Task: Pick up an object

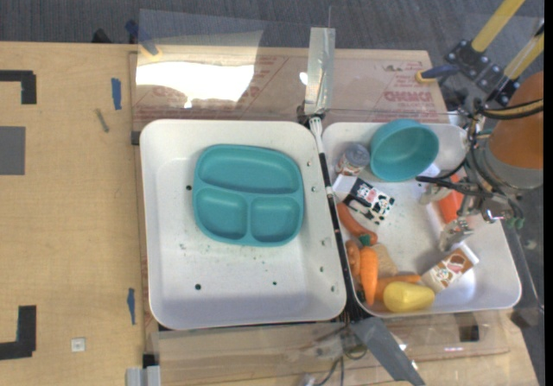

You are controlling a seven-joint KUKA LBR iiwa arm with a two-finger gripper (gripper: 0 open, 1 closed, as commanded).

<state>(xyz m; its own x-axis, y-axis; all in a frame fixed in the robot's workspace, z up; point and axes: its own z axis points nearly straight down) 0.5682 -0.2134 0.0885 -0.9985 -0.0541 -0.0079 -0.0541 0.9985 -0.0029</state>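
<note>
We see the arm (518, 147) cut off by the right edge. Its gripper (458, 224) is blurred, and it hides part of an orange object (449, 205) behind it.

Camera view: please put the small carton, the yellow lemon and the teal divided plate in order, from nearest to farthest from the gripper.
Measured from the gripper, at the right bin's right side:
1. Small carton, just below the gripper, near the right bin's front right corner.
2. Yellow lemon, further left, at the right bin's front edge.
3. Teal divided plate, in the middle of the left bin.
</note>
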